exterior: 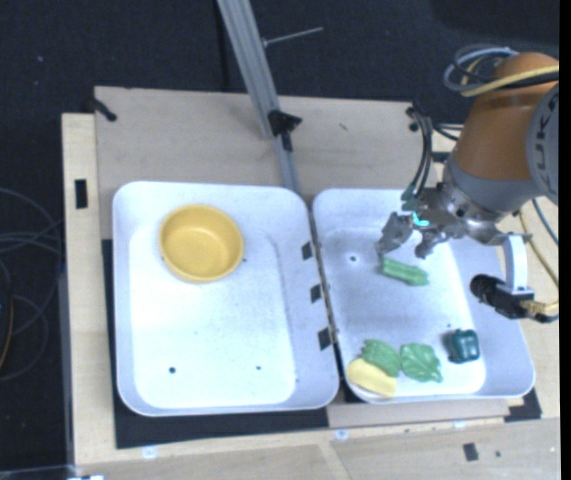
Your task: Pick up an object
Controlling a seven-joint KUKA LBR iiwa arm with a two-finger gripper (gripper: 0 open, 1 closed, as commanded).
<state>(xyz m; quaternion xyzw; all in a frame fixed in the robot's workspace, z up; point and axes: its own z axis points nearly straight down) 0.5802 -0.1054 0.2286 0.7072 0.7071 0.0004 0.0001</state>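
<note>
**A:** Green is what you are after, I think: the long green piece [405, 272] lies flat in the right bin [360, 213], in its upper half, and your tool [411, 236] hangs just above its upper left end.

**B:** Is the tool on it yet?

**A:** No. You can see the two dark fingers [395, 232] spread apart, one toward the bin's middle and one nearer the arm, with nothing between them. The piece sits just below them on the bin floor. I judge you are at the approach step, lined up but not down.

**B:** So what does the next move ask of you?

**A:** You would need to lower the tool so the fingers straddle the piece across its narrow width, then close. It lies at a slant, so the wrist may need turning to match. If the fingers land on top of it, it could skid away.

**B:** Anything else nearby to trouble you?

**A:** Not much. The leafy green items [403, 358] and the yellow piece [369, 377] sit at the bin's lower edge, the dark teal block [462, 345] toward its lower right, all well apart from the target. The yellow bowl [202, 242] rests in the left bin [145, 368], far off on the tabletop [175, 133].
</note>
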